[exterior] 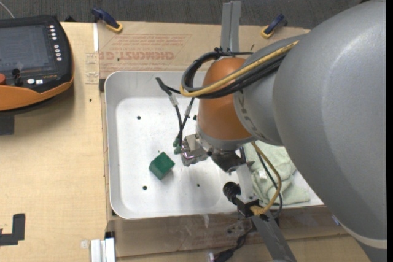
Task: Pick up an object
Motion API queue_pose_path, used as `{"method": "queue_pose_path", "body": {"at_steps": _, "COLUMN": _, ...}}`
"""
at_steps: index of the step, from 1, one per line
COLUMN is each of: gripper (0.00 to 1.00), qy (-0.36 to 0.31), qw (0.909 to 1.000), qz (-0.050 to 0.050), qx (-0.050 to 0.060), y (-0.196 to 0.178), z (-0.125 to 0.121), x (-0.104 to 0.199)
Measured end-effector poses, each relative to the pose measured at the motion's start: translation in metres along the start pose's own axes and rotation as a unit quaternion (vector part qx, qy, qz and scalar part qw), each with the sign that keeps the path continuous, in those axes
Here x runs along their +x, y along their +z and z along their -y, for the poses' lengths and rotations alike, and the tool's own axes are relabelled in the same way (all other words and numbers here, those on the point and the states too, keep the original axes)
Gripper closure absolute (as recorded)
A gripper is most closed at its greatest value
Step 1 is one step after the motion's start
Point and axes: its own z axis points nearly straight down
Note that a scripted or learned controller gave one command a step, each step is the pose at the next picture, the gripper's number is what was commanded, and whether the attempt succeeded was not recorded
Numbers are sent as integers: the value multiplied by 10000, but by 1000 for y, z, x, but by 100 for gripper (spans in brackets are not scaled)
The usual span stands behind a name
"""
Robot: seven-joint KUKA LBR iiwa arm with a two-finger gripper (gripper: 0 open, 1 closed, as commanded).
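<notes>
Green block [161, 165]: lies on the floor of the left bin [132, 132], toward 7 o'clock of its centre; squat, no clear long axis, edges turned diagonal to the bin walls.
Arm [319, 113]: enters from 3 o'clock, orange band [221, 107] over the bin, wrist pointing down.
Gripper [190, 153]: just beside the block, at its 2 o'clock; jaw state cannot be told.
Pale cloth [285, 178]: in the right bin, under the arm.

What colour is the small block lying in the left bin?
Green. The block shows clearly in the camera view, on the white bin floor.
</notes>
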Motion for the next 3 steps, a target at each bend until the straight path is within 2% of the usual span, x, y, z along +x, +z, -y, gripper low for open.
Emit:
{"method": "queue_pose_path", "body": {"at_steps": 1, "gripper": 100, "qy": -1792, "qw": 9838, "qz": 0, "qx": -12, "y": -22, "z": 20, "x": -13}}
{"method": "queue_pose_path", "body": {"at_steps": 2, "gripper": 100, "qy": -2507, "qw": 9681, "qz": -1, "qx": -6, "y": 30, "z": 23, "x": -21}}
{"method": "queue_pose_path", "body": {"at_steps": 3, "gripper": 100, "qy": -1982, "qw": 9802, "qz": 6, "qx": -16, "y": 29, "z": -50, "x": -57}}
